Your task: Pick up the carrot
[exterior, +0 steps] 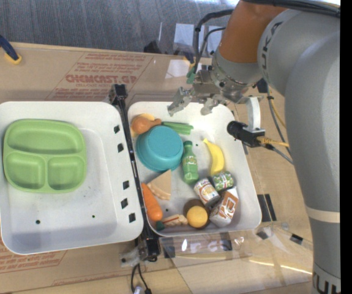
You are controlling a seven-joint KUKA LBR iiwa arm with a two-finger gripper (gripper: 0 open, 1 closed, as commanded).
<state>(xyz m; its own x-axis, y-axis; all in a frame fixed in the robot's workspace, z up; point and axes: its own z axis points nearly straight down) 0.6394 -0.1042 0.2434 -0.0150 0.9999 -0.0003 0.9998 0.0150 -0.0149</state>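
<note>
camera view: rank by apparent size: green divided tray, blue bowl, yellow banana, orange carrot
1. Light green three-compartment plastic tray, largest by far.
2. Round teal-blue bowl.
3-4. Curved yellow toy banana and tapered orange toy carrot: look alike in length, so no ranking.

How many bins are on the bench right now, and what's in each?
2. The left bin holds a green divided plate. The right bin holds the carrot by its left wall, among a teal bowl and other toy food; some items may be hidden.

End effector (193,105) open, empty, fingers spread.
</note>
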